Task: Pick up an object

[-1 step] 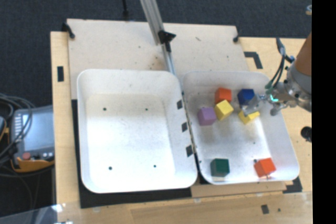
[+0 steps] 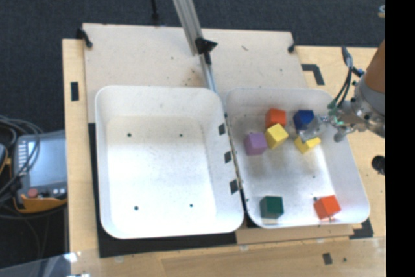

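Note:
The right bin (image 2: 343, 165) holds several blocks. An orange block (image 2: 276, 117) and a blue block (image 2: 303, 119) sit near its far side. In front of them are a yellow block (image 2: 277, 135) and a purple block (image 2: 254, 143). A smaller yellow block (image 2: 308, 144) lies just under the tip of my gripper (image 2: 310, 133). The gripper reaches in from the right over the bin's far right part, between the blue block and the small yellow one. A green block (image 2: 272, 206) and another orange block (image 2: 327, 206) rest at the near side.
The left bin (image 2: 162, 159) lies beside the right one, their rims meeting in the middle. A slanted metal rail (image 2: 185, 6) rises from behind the bins. A grey device (image 2: 39, 165) with cables sits off the bench's left edge.

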Tool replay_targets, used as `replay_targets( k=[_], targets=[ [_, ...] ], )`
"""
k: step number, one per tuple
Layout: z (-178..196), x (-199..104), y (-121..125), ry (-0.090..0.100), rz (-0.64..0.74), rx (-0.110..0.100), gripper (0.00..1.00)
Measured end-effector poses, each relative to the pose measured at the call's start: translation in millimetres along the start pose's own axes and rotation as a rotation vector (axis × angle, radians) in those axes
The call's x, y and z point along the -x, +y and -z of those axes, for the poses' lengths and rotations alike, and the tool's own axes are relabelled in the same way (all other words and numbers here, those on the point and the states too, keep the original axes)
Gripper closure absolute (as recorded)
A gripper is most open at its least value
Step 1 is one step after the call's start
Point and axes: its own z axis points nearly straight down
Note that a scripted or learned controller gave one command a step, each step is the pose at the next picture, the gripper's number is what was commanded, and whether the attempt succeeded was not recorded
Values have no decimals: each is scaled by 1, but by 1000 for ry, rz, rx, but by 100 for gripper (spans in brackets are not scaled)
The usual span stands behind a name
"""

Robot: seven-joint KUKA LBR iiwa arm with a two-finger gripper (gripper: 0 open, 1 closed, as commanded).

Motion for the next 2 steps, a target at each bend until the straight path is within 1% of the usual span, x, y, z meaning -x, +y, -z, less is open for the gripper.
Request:
replay_targets(
  k=[1, 2],
  targets=[
    [-46, 9, -5, -2, -4, -5, 0],
    [-88, 10, -7, -2, -5, -5, 0]
  ],
)
